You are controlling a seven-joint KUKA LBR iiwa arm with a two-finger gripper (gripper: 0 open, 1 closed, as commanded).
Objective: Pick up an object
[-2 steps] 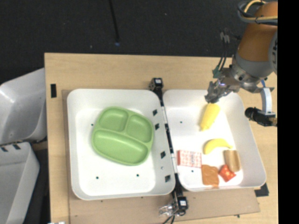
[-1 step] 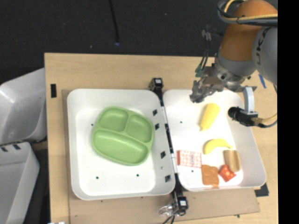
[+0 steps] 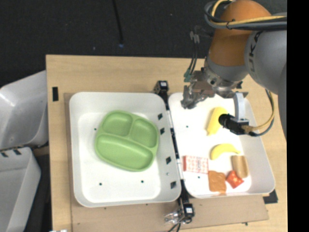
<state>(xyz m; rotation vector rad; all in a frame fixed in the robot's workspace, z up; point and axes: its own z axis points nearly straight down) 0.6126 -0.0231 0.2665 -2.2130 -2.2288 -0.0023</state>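
The right bin [image 3: 192, 134] holds several toy foods. A yellow banana [image 3: 214, 121] lies near its middle and a second yellow piece [image 3: 224, 150] sits below it. At the near edge are a red and white packet [image 3: 195, 164], an orange slab [image 3: 217, 181], a brown roll [image 3: 239, 166] and a small red piece [image 3: 234, 180]. My gripper [image 3: 191, 99] hangs over the far left corner of this bin, left of the upper banana and apart from it. Nothing shows in its grasp.
In the left bin [image 3: 82, 178] lies a green divided plate [image 3: 126, 140]. A black clip row [image 3: 170, 144] runs along the seam between the bins. The arm's orange and grey body [image 3: 239, 37] looms over the far right of the bench.
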